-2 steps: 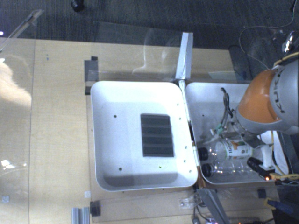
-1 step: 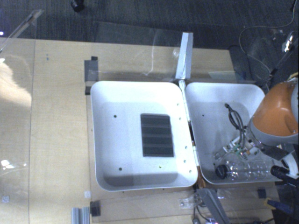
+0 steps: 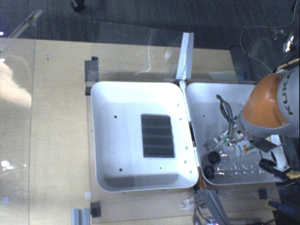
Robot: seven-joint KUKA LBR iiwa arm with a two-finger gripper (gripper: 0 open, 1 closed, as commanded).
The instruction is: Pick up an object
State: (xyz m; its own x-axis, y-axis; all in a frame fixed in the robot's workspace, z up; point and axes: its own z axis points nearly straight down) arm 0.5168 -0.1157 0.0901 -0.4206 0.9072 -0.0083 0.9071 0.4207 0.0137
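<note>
The arm's orange band [image 3: 265, 104] rose closest to the lens, looming above the right bin [image 3: 206, 107] and hiding part of its floor.

Far to the left of the pincer [image 3: 230, 142], the pale wooden surface [image 3: 56, 139] carried nothing of the task. Nearer, but well apart from the pincer, the left bin [image 3: 101, 125] held a dark ribbed block [image 3: 157, 135] lying flat near its middle, untouched and with no part of the arm over it.

The pincer hung low inside the right bin, among a tangle of thin cables [image 3: 226, 109] and pale fittings. Just below and to its left lay a small black round piece [image 3: 213, 157], and a second black piece [image 3: 208, 172] sat a little farther the same way, by the bin's near rim. Neither looked to be touching the pincer. Clear, hard-to-read shapes lay on the bin floor beneath it.

Whether the pincer was open or closed could not be told; wiring and glare blurred it. Nothing could be seen held in it.

By this showing, the pick was not yet done. The reach down into the right bin seemed made, while the closing on an object and the lift remained.
</note>
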